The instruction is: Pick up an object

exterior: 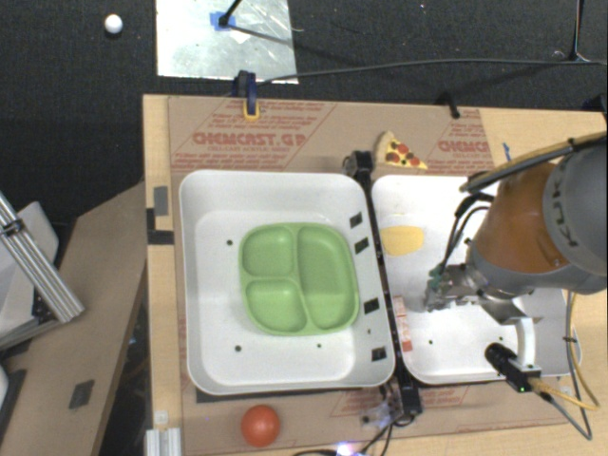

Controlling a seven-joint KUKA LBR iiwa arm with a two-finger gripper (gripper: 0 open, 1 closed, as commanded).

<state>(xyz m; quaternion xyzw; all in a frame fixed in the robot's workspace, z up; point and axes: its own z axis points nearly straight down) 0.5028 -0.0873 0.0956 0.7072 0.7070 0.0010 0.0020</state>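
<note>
Yellow object [403, 240] lies flat in the right bin [418, 350], just up and left of the pincer [439, 291], apart from it. Whether the pincer is clenched or released cannot be told. Left of it, the other bin [204, 255] holds a green divided plate [299, 278]. A pizza slice toy [400, 152] rests on the table [313, 136] above; a red ball [260, 425] sits at lower centre.

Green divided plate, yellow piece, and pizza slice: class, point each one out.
Green divided plate [298, 279]: camera view, centre divider.
Yellow piece [402, 240]: camera view, its middle.
Pizza slice [400, 153]: camera view, its topping face.
</note>
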